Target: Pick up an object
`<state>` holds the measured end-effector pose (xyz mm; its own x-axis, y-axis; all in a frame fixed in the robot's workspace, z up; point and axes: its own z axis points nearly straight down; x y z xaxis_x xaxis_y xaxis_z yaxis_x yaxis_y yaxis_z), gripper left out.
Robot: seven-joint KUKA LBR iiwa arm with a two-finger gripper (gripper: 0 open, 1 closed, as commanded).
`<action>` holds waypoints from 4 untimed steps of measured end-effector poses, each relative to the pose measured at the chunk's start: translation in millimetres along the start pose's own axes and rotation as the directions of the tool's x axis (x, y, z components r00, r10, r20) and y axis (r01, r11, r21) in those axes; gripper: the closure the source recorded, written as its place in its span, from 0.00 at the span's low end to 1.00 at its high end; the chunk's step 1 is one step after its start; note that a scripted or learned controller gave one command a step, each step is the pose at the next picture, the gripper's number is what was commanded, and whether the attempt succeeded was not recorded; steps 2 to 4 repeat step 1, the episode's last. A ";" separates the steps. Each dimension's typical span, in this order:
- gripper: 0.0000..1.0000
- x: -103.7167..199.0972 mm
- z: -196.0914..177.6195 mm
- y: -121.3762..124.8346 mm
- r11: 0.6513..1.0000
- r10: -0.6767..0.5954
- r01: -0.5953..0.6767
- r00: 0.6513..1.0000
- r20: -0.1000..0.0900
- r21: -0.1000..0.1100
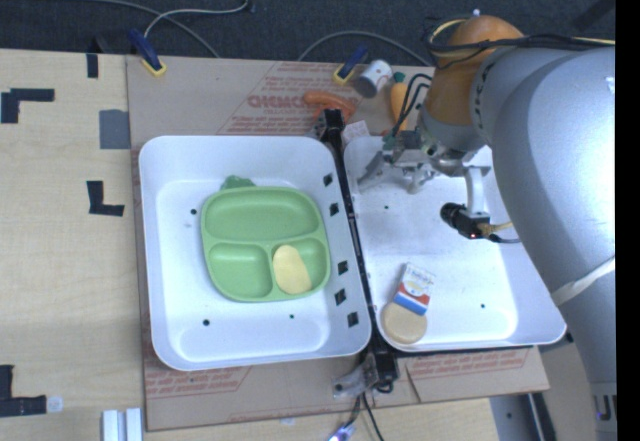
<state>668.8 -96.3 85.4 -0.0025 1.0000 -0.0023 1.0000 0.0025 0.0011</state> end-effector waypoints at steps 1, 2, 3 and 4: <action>0.00 0.4 0.0 0.0 1.000 0.000 0.000 1.000 0.001 0.000; 0.00 0.4 0.0 0.0 1.000 0.000 0.000 1.000 0.001 0.000; 0.00 0.4 0.0 0.0 1.000 0.000 0.000 1.000 0.001 0.000; 0.00 0.4 0.0 0.0 1.000 0.000 0.000 1.000 0.001 0.000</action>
